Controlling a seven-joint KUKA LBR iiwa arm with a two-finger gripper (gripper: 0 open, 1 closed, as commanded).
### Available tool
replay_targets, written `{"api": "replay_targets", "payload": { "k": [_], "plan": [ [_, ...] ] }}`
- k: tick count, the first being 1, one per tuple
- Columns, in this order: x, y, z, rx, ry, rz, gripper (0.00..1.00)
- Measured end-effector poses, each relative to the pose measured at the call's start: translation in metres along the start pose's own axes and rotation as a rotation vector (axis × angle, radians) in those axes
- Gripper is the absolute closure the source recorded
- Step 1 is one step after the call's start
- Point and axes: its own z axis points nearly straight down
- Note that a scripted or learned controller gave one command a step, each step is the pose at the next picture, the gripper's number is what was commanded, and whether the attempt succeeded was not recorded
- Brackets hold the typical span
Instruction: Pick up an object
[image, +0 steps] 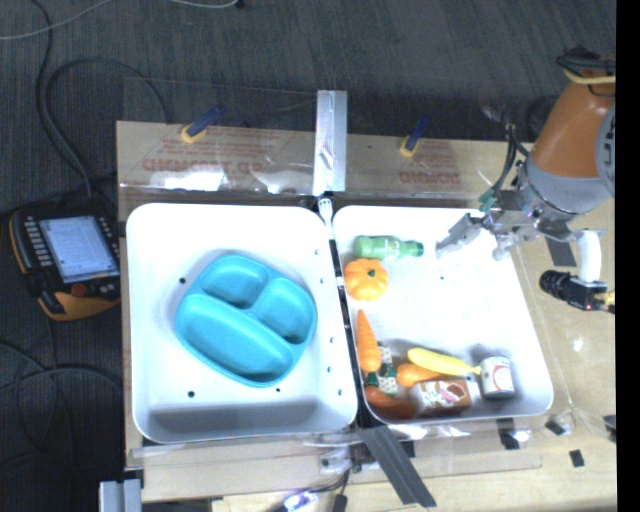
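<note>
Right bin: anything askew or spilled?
No spill. The green bottle lies on its side by the small pumpkin; carrot, banana and can lie jumbled along the right bin's near wall.

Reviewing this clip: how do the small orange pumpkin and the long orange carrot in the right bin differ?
The small orange pumpkin is round and squat; the long orange carrot is slim and tapered. The pumpkin lies apart, beside the green bottle; the carrot runs into the pile at the bin's near end. Both hug the divider wall.

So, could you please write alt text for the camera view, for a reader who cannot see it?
The grey and orange arm holds its tool over the right bin, which holds a green bottle, a small pumpkin, a carrot, a banana and a can. The left bin holds a blue divided tray.
</note>
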Motion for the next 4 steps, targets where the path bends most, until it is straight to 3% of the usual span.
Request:
{"api": "replay_targets", "payload": {
  "k": [1, 2, 3, 4],
  "plan": [
    [0.007, -0.014, 0.034, 0.001, -0.002, -0.072, 0.00],
    [0.061, -0.031, 0.077, 0.001, -0.001, -0.088, 0.00],
    [0.072, 0.006, 0.125, -0.008, -0.006, -0.166, 0.00],
    [0.071, 0.030, 0.130, 0.081, 0.009, -0.002, 0.00]
  ]
}}
